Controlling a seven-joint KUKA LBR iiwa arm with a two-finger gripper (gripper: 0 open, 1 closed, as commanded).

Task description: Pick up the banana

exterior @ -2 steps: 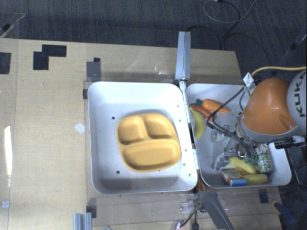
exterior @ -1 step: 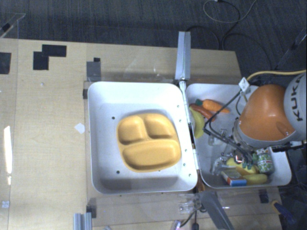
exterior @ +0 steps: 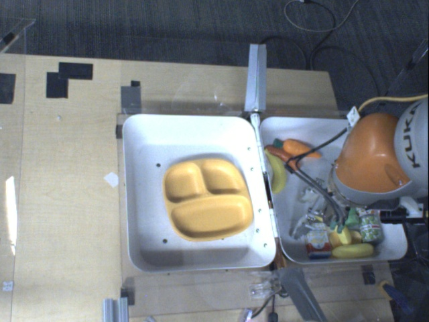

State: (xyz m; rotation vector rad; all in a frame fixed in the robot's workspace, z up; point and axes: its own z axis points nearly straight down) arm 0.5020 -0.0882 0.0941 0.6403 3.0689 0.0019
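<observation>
Here the curved yellow-green banana (exterior: pixel 277 173) lies against the right bin's (exterior: pixel 395 250) left wall; pincer state unclear.

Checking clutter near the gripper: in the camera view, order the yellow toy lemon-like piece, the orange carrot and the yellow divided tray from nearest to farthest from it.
From the gripper, in the right bin:
1. Yellow lemon-like piece, just below-right.
2. Orange carrot, at the bin's top.
3. Yellow divided tray, in the left bin.

Even overhead light, slightly soft focus
</observation>
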